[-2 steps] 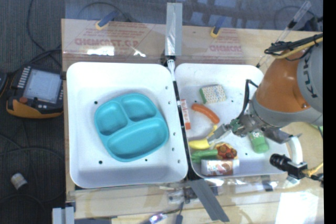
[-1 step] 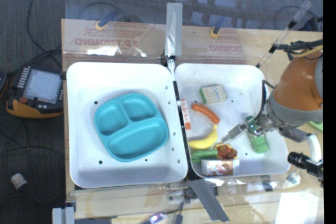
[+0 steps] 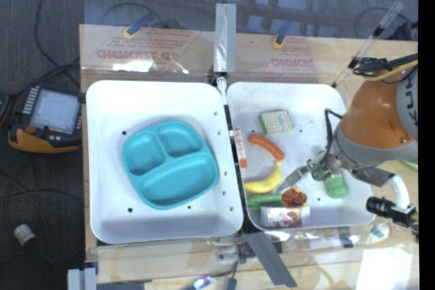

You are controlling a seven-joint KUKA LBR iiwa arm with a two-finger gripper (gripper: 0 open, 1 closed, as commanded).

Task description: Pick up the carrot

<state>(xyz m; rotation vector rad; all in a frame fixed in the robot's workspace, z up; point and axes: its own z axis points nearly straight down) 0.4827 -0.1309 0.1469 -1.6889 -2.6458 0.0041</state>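
Note:
The carrot (image 3: 266, 145) is a short orange piece lying at a slant in the right bin (image 3: 309, 93), left of its middle. My gripper (image 3: 304, 173) hangs low over the bin to the right of and below the carrot, apart from it, close to the tip of a yellow banana (image 3: 265, 180). The grey and orange arm (image 3: 372, 122) comes in from the right and hides part of the bin's right side.
A green-dotted white block (image 3: 275, 121) lies just above the carrot. Near the front wall sit a green vegetable (image 3: 264, 200), a red berry (image 3: 294, 197) and a labelled can (image 3: 282, 216). A green object (image 3: 336, 185) rests beside the gripper. The left bin holds a blue divided plate (image 3: 170, 163).

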